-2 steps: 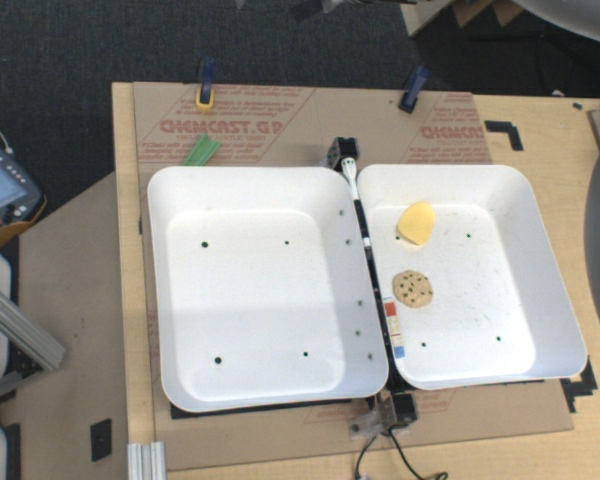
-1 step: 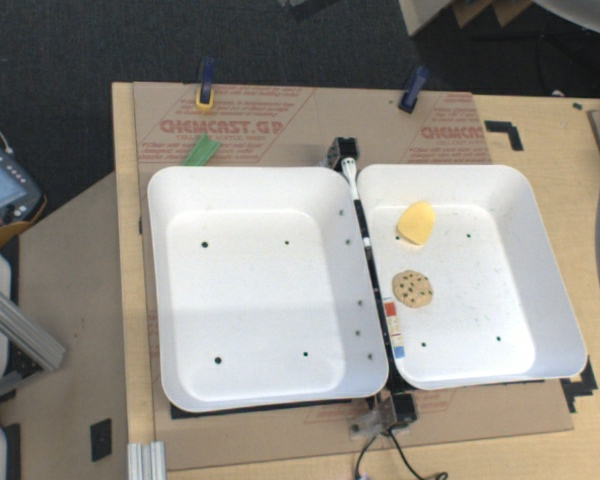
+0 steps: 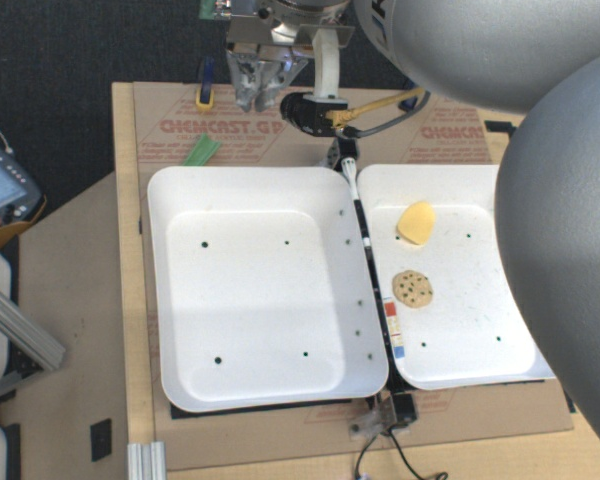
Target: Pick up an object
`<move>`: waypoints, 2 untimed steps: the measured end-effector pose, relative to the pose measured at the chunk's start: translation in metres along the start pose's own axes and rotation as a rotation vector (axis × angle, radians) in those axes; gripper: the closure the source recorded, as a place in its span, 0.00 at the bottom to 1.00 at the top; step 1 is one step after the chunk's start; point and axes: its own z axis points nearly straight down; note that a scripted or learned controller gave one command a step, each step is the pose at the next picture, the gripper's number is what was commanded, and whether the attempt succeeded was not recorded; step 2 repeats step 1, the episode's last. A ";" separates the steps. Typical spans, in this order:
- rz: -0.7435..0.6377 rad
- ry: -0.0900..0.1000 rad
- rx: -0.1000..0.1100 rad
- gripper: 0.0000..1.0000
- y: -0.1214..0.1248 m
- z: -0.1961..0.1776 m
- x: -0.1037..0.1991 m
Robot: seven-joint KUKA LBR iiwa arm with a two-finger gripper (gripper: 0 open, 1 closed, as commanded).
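Left of centre, resting on the brown cardboard-covered counter (image 3: 130, 268): a shallow white bin (image 3: 170, 268), bare but for small dark holes. At upper centre of the frame, above the counter's far edge: the claw (image 3: 260, 93), pointing down beyond the bins, nothing visible between its fingers (image 3: 248, 90); whether apart or together, cannot tell. Touching the left bin's right rim: a second white bin (image 3: 450, 368). Inside it, toward its upper left: a yellow chip-like piece (image 3: 416, 223). Just below that, apart from it: a round chocolate-chip cookie (image 3: 412, 289).
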 end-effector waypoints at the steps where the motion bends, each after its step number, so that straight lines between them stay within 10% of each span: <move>1: 0.005 0.004 -0.014 1.00 -0.062 -0.048 -0.075; 2: 0.005 0.004 -0.014 1.00 -0.062 -0.048 -0.075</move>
